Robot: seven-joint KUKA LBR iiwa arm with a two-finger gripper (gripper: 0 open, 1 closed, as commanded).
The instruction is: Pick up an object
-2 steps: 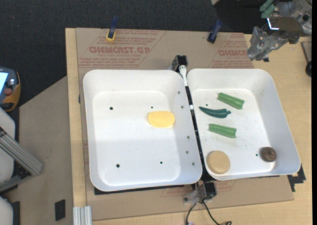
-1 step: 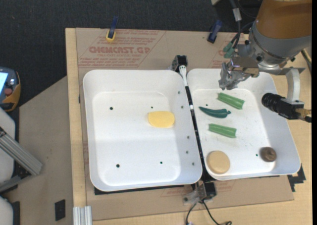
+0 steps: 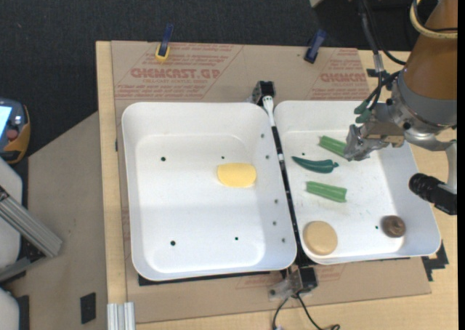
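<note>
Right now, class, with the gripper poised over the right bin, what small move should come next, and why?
Probably a short, straight descent: the gripper sits at the right end of the light green oblong piece in the right white bin, and nothing is seen between its fingers, so lowering there seems the likeliest way to grasp it.

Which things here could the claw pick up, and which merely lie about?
Pickable: yellow piece in left bin; three green pieces, tan disc, brown piece in right bin; claw.
Lying about: blue clamps, cardboard.
</note>
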